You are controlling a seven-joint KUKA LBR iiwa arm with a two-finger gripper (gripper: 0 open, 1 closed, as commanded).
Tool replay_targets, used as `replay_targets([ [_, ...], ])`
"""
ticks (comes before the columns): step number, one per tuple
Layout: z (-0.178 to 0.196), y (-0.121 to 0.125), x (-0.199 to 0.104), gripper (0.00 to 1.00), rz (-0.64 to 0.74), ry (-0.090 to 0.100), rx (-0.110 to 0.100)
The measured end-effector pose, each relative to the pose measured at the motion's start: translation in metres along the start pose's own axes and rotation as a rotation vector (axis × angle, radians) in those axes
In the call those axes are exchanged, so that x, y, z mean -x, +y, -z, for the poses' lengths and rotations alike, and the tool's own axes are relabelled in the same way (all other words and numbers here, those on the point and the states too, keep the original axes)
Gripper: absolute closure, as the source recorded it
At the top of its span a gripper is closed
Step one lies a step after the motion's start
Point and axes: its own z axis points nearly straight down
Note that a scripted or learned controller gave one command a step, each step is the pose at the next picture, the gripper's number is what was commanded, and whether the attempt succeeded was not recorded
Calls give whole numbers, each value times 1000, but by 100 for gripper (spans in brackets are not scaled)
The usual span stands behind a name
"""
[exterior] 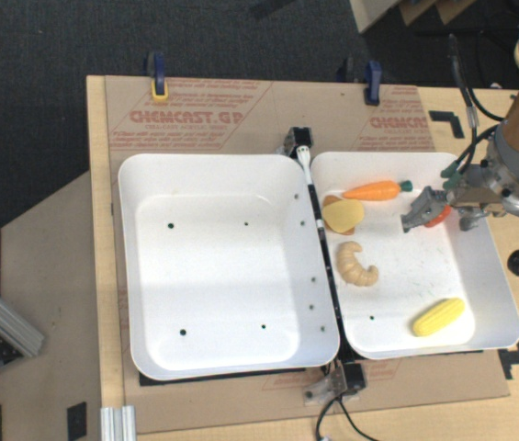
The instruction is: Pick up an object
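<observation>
Two shallow white bins side by side on a brown board (241, 108) atop the desk, the board printed in red with "CHEMCAST GP", read once above the left bin (149, 246) and again, partly cut off, above the right bin (489, 274). Two blue clamps, one (157, 73) at the board's far edge left and another (373, 81) further right. In the right bin: an orange carrot (371, 190) with a green tip near the far wall, a pale yellow round piece (344, 215) just in front of it beside the dividing wall, a tan croissant (357, 265) nearer the middle, and a yellow corn cob (438, 316) toward the near right corner, well apart from the rest. Grey arm reaching in from the right, its end effector (424, 213) low over the right bin's far right part, just right of the carrot's green tip. A small red-orange thing (436, 215) seen at the fingertips, seemingly between them, too small to name; whether truly held or merely beneath, cannot tell, nor how wide the end effector stands.
</observation>
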Motion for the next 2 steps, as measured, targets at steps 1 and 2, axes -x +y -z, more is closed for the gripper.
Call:
replay_targets([
  [1,-96,41,-28,0,4,2,-8],
  [2,-200,66,-4,0,-2,0,-4],
])
